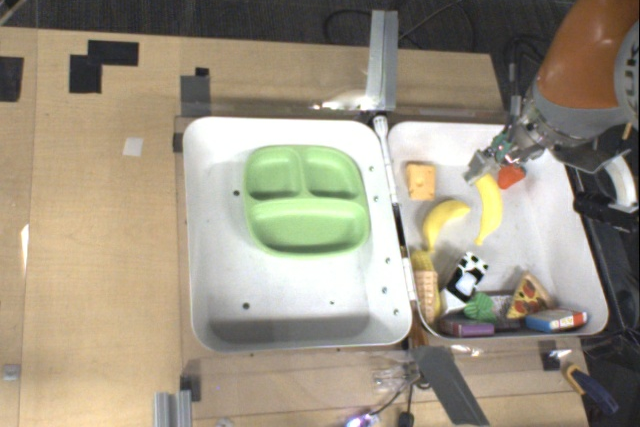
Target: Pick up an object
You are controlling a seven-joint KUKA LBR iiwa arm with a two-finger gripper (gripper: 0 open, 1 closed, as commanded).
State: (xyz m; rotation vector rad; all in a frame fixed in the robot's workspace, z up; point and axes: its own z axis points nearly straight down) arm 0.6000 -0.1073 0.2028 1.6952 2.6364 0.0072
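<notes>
Landmark: I take the green three-compartment plastic plate (304, 197) as my reference; it lies flat in the shallow white left bin (215, 245), on the wooden bench (90, 215).
Left bin: I see just that plate in it, set toward the bin's far half.
Right bin: the shallow white right bin (560, 235) sits just right of the plate's bin, their rims touching along a metal divider (383, 65).
Near the plate: a small orange cheese-like block (421, 180) lies closest to the plate, right of it across the rims.
Bananas: a short yellow banana (444, 217) lies right of the block and slightly nearer me; a longer yellow banana (489, 207) sits further right, upright in my view, its top end under the arm's tool.
Front clutter: far right of the plate and nearer me I see a black-and-white cow-patterned toy (466, 276), a green leafy toy (481, 306), a pizza-slice toy (530, 294), a purple bar (480, 326) and a blue-and-red tube (553, 320), packed close together.
Gripper: the gripper (497, 162) hangs over the right bin's far part, right of the plate, with a small red object (511, 177) just beside its tip.
Jaws: I cannot tell how they stand, nor whether they touch the long banana or the red object.
</notes>
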